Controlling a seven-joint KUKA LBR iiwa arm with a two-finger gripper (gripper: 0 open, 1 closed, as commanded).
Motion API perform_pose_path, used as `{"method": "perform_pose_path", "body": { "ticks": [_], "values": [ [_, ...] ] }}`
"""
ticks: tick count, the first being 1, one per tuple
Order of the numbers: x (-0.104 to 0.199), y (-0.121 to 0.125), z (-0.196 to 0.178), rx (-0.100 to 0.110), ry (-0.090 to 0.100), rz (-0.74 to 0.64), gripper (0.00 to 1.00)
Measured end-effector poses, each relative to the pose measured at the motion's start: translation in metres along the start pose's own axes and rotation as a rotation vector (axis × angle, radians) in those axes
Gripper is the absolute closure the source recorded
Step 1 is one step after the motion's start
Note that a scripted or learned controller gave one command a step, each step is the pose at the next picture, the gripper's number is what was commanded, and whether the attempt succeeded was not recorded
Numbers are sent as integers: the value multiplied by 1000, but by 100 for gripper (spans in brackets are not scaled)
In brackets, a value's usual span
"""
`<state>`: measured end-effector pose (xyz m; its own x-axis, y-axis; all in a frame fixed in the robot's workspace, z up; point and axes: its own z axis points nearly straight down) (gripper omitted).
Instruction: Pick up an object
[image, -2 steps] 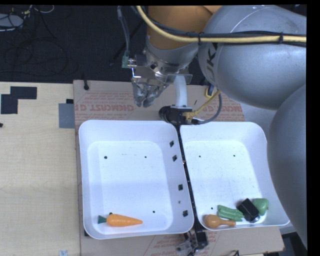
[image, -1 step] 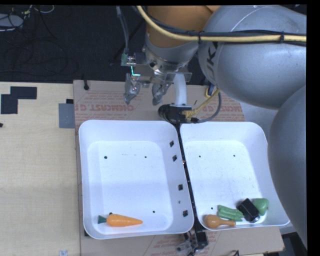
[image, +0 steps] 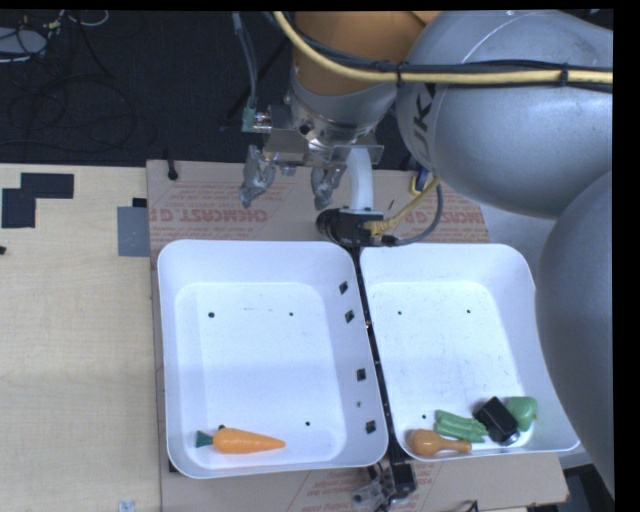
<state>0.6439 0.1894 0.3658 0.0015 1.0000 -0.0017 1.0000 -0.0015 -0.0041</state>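
Note:
An orange toy carrot (image: 246, 440) lies at the front of the left bin (image: 190, 270). In the front right corner of the right bin (image: 520, 270) sit a tan drumstick-like toy (image: 436, 443), a green pod (image: 460, 426), a black block (image: 496, 419) and a green piece (image: 522, 408). My gripper (image: 291, 187) hangs high above the back edge of the left bin, far from all of them. Its two fingers stand apart with nothing between them.
A cardboard sheet (image: 215, 205) lies under the bins. A black divider strip (image: 362, 340) runs between the bins. My large grey arm (image: 520, 110) covers the upper right. Cables lie on the dark floor behind the bench.

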Motion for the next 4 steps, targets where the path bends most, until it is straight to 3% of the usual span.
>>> {"method": "perform_pose_path", "body": {
  "ticks": [1,2,3,4],
  "values": [
    [1,0,-6,-1,0,-1,0],
    [-18,0,26,2,-1,-1,0],
    [-189,0,23,0,-5,15,0],
    [-234,0,-40,-7,-1,2,0]
  ]
}}
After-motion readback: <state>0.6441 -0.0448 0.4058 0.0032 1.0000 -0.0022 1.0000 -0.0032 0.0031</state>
